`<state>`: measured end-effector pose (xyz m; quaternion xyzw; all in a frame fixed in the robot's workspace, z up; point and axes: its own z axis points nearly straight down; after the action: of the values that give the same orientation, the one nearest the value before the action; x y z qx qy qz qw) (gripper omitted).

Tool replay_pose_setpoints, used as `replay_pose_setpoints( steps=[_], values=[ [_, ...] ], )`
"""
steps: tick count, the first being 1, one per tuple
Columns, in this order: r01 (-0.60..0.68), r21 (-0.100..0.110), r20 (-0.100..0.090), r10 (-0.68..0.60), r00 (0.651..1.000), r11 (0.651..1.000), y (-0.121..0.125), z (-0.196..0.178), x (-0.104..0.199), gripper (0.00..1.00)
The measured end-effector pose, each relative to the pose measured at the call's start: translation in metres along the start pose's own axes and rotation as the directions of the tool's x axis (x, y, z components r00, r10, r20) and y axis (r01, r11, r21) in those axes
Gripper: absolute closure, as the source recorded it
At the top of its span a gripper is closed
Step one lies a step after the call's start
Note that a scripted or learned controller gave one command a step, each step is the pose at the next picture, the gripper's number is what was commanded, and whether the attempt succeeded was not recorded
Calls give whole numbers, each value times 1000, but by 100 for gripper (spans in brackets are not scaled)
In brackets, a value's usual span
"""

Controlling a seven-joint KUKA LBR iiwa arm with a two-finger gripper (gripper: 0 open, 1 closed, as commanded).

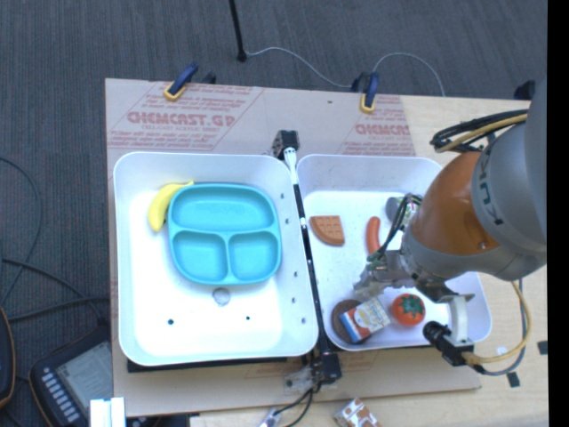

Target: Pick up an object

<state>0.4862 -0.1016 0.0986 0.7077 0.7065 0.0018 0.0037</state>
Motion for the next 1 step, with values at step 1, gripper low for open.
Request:
replay_pose_setpoints(
  steps=[1],
  values=[
    [0, 2, 0, 0, 1000, 1000, 0, 1, 0, 0]
  ],
)
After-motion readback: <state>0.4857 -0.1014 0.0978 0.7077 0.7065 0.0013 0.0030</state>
